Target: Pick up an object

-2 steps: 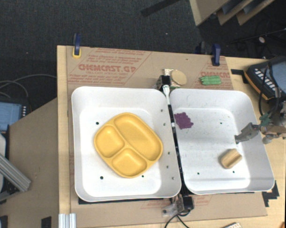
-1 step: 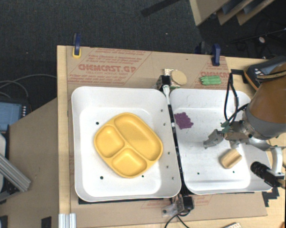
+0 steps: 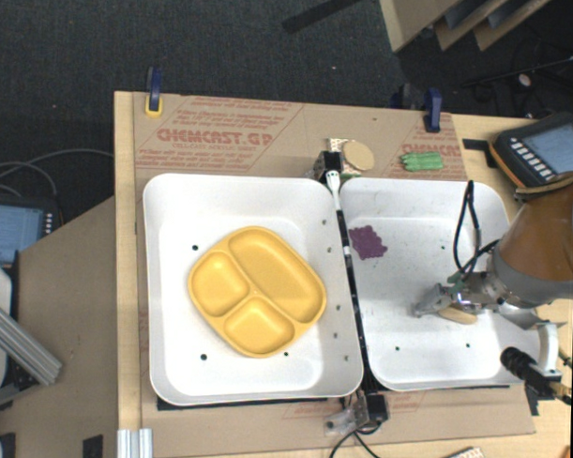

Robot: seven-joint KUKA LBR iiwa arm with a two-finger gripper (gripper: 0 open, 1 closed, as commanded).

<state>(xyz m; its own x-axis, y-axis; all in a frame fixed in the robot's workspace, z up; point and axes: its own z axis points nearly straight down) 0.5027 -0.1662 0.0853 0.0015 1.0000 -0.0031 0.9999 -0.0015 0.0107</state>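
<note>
Your bench [image 3: 224, 137] carries two white bins side by side. The left bin [image 3: 170, 351] holds a yellow divided tray [image 3: 256, 290], flat near its middle. The arm [image 3: 539, 251] reaches into the right bin [image 3: 404, 359], its gripper [image 3: 450, 305] low over the floor at the right side. A small tan object [image 3: 459, 313] sits at the fingertips; whether the fingers grip it, you can't tell. A purple scrap [image 3: 367, 242] lies near the bin's upper left.

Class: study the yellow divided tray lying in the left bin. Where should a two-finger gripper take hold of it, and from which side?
Grip the yellow divided tray by its raised outer rim, probably the edge nearest the right bin, coming from above. It lies flat, too wide to span.
</note>
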